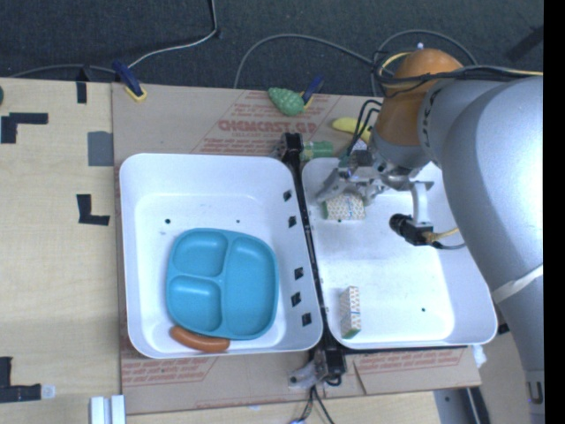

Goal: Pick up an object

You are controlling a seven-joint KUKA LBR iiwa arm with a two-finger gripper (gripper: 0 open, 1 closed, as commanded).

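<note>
I see a small pale patterned block (343, 208) at the far left of the right bin (441, 325), directly under my gripper (353, 184); whether the jaws grip it, I cannot tell. A slim box (351, 309) lies nearer, and the left bin (150, 179) holds a blue divided plate (222, 283) with a sausage (199, 339) beside it.

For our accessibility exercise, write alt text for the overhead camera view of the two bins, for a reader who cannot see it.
A grey robot arm reaches from the right, its hand low over a small pale patterned object at the back of the right white bin. A small box lies near that bin's front. The left white bin holds a blue divided plate with an orange sausage-shaped toy at its front edge.
</note>
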